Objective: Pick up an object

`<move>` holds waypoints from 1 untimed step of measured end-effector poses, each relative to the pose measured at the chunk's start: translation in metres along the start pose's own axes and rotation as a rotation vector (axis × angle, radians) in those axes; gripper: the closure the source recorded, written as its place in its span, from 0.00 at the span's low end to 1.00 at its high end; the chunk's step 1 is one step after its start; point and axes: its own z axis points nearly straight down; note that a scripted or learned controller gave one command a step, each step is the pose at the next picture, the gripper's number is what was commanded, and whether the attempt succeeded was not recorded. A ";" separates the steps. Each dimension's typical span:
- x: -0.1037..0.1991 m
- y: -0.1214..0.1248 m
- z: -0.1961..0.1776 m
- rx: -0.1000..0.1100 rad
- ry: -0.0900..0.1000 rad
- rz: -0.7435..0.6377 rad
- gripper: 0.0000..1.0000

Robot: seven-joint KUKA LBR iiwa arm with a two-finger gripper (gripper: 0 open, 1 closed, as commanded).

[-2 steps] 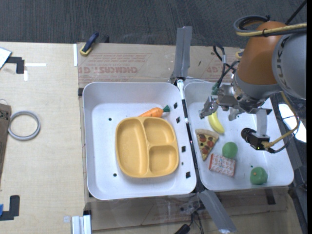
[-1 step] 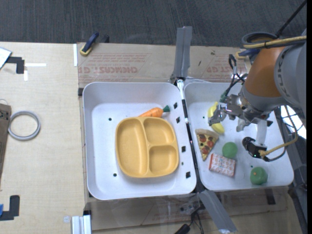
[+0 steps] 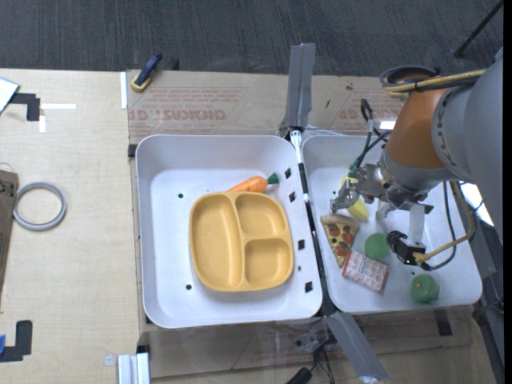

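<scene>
Yellow plastic shows at the jaws (image 3: 352,202), low in the right bin (image 3: 448,294) at its nine o'clock side; you cannot tell whether they grip it. Pizza slice (image 3: 340,236), card (image 3: 365,271) and two green balls (image 3: 424,288) lie loose nearby, easy alternatives.

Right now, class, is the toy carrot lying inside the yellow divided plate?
No. The toy carrot lies on the left bin's floor, just beyond the yellow divided plate's far rim.

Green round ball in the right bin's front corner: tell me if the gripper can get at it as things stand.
Probably yes. The green round ball lies apart from the other items, uncovered, and the gripper hangs over the same white right bin.
</scene>
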 end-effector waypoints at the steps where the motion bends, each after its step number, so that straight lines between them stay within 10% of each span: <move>1: -0.001 0.000 -0.009 0.001 -0.001 0.004 1.00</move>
